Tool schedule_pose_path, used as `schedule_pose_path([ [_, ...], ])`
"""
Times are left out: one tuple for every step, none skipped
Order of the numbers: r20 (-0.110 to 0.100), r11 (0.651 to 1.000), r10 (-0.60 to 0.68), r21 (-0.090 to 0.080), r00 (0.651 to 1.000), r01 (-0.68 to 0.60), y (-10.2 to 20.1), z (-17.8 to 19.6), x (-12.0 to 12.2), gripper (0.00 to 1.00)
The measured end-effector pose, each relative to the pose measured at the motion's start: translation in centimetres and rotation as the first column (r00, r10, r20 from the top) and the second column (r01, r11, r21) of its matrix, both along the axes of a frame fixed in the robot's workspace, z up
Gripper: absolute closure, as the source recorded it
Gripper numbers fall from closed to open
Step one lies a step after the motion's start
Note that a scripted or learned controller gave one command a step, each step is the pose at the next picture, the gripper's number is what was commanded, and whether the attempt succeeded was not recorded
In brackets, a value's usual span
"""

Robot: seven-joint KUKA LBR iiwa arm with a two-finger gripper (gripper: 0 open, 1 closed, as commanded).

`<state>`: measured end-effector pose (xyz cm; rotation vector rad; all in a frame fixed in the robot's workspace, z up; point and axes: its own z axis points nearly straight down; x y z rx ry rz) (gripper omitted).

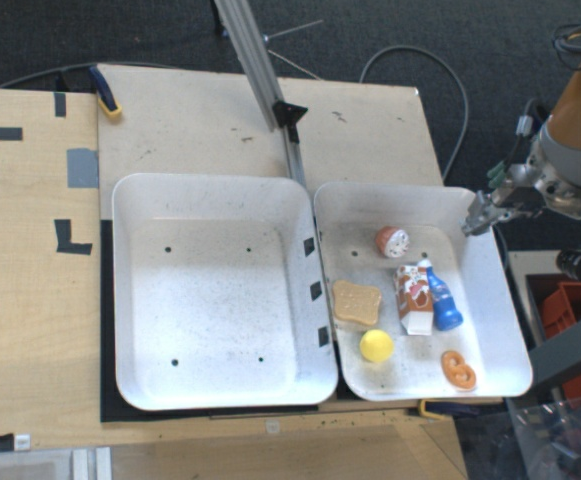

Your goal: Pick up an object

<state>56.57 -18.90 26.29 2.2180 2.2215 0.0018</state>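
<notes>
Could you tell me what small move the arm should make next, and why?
Probably shift the gripper inward over the right bin, toward the red-and-white ball. The gripper sits at the bin's far right corner, while every object lies further in, and that ball looks nearest and stands apart.

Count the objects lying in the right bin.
6: a red-and-white ball at the far side, carton and blue bottle mid-bin, toast slice left, yellow ball and pretzel nearest.
</notes>
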Motion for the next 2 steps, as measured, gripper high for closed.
schedule_pose_path([
  [-0.003,1.0,0.004,0.002,1.0,-0.004,5.2,0.5,0.2,1.0],
  [-0.005,1.0,0.005,0.003,1.0,-0.005,11.1,-0.2,-0.2,1.0],
])
